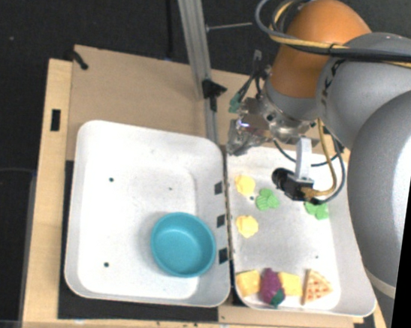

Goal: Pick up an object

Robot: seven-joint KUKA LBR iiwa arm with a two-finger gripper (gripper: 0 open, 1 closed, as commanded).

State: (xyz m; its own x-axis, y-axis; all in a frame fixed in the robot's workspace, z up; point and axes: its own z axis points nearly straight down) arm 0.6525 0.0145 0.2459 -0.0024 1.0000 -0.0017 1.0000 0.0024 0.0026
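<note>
Plywood bench (148,83) on a dark floor, two white bins side by side. Left bin (116,154) holds one teal bowl (181,244), upright, near its front right corner, close to the divider between the bins.

Right bin (345,247) has the small toys. Along the front wall, left to right: yellow block (247,282), purple grapes (271,285) touching it, another yellow piece (291,284) just behind the grapes, then a pizza slice (316,286) at the right end. Mid-bin near the divider: yellow piece (247,225). Further back: a second small yellow piece (245,185), with a green piece (267,200) just beside it on the right. Another green piece (317,210) sits further right, partly under the cables.

Arm (368,84) comes in from the right, orange band over the back of the right bin. Gripper (239,143) is low at the back left corner of that bin, by the divider and the slanted metal pole (197,37). Can't tell its state, too small and cluttered. Nothing seen held; all toys lie on the bin floor, apart from the gripper. Nearest one is the back yellow piece.
</note>
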